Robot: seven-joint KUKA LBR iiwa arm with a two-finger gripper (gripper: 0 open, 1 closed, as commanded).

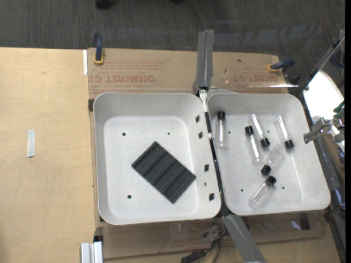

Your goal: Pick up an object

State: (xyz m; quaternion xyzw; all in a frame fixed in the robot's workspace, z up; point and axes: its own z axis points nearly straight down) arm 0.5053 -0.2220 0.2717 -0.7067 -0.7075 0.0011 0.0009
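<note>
Nearest to the camera stood a grey bar (pixel 242 241), slanting under the near edge of the two bins, on brown cardboard (pixel 164 70).

At the right edge of the view, a small grey metal piece of the gripper (pixel 318 131) hung over the outer rim of the right bin (pixel 307 204). How far it was open could not be told, and nothing could be seen in its hold.

Six clear vials with black caps lay loose in that bin, all on the floor and apart from the gripper. Closest to the gripper was one vial (pixel 282 130), with its cap toward the camera. Just beyond it, going away from the gripper, two vials (pixel 255 138) lay side by side, almost touching. Farthest from the gripper in this bin was a vial (pixel 220 130) beside the wall shared with the other bin. Two more vials (pixel 272 161) (pixel 260 195) lay lower in the view, nearer to the camera than the gripper, one after the other on a slant.

Well apart from the gripper, in the left bin (pixel 104 163), a dark ribbed tray (pixel 163 172) lay flat and turned at an angle. Two blue clamps (pixel 97 47) (pixel 281 66) held the cardboard at the far side.
</note>
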